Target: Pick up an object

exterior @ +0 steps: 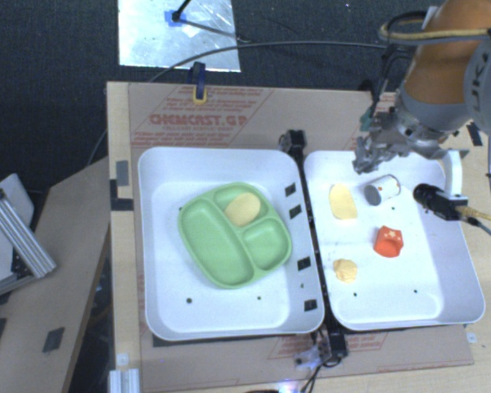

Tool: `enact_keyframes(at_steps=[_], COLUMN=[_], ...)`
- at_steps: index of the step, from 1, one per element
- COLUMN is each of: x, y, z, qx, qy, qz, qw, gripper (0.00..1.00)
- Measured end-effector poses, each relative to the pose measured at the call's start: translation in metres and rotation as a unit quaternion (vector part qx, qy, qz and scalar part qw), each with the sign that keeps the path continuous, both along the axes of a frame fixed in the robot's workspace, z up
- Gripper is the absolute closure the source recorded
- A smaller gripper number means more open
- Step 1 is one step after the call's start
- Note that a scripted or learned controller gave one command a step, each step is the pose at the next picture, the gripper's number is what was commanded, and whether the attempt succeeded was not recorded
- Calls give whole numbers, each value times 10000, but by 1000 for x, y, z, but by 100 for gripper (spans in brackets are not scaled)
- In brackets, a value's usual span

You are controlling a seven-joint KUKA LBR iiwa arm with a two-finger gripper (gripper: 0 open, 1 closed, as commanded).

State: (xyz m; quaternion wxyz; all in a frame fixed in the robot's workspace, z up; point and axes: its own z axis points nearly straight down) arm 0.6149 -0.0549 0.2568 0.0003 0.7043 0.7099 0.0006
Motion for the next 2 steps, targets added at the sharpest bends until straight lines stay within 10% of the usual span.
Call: enact_keyframes(at_steps=[2], x=[-15], y=[122], z=[-3], qx=[3], qy=[3], qz=[8], qw=[10000], gripper=[100])
